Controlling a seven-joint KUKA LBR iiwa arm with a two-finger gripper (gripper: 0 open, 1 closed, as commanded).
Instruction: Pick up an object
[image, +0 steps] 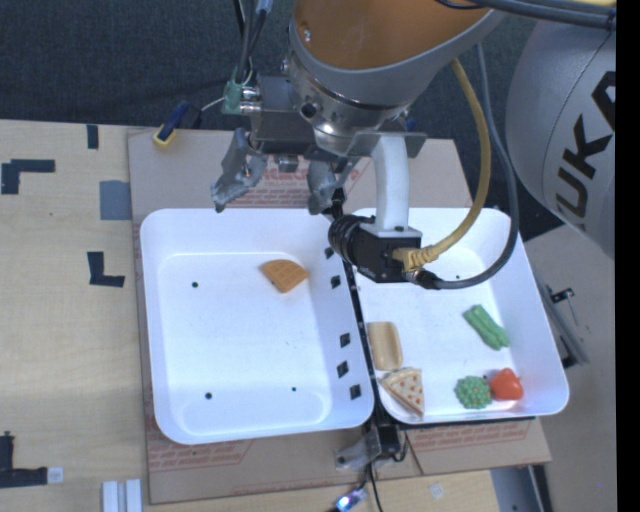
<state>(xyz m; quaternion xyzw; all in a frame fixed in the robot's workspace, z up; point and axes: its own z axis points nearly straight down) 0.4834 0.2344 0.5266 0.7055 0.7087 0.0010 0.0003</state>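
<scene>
My gripper (272, 196) hangs above the far rim of the left bin (165, 300), fingers (229, 180) spread apart with nothing between them. An orange-tan waffle-like piece (284, 274) lies in the left bin, just below and to the right of the fingertips. In the right bin (535, 340) lie a tan bread slice (385, 345), a triangular sandwich or pizza wedge (406, 390), a green pod (485, 326), a green broccoli (472, 392) and a red tomato-like piece (507, 384).
A black camera block with a yellow cable (380, 250) hangs over the divider between the bins. The arm's big orange-banded body (390, 40) fills the top centre. A cardboard sheet (190, 150) lies under the bins.
</scene>
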